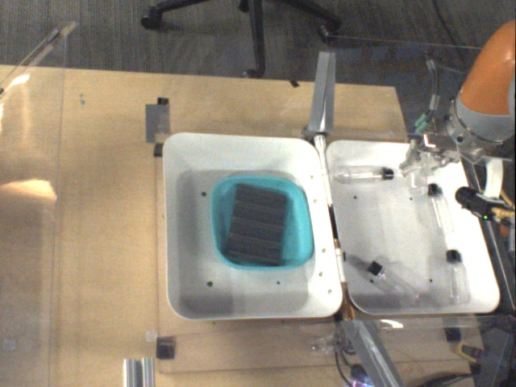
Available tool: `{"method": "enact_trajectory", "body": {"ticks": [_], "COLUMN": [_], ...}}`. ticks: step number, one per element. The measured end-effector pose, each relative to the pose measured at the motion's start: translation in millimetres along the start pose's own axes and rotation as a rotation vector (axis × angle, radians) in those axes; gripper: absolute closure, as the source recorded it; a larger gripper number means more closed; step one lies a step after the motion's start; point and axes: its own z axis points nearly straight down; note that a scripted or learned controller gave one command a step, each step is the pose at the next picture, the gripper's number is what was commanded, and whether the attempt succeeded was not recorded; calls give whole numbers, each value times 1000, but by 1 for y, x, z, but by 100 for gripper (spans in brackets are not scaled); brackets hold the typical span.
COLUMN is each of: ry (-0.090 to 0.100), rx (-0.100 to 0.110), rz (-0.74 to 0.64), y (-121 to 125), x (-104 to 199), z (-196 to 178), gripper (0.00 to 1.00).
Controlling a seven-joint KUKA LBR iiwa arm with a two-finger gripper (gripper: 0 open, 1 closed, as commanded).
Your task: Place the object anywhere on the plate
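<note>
A dark grey ribbed rectangular block (257,223) lies on the teal square plate (302,230) in the left shallow white bin (187,276).

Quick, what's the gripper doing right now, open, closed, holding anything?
Gripper: cannot be told; it sits over the right bin's far edge, too blurred to tell what, if anything, it holds.
</note>
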Motion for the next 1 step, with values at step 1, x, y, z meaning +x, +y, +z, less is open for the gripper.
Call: {"method": "enact_trajectory", "body": {"ticks": [1], "ry": [0], "rx": [0], "rz": [0], "y": [0], "x": [0], "z": [0], "gripper": [0]}}
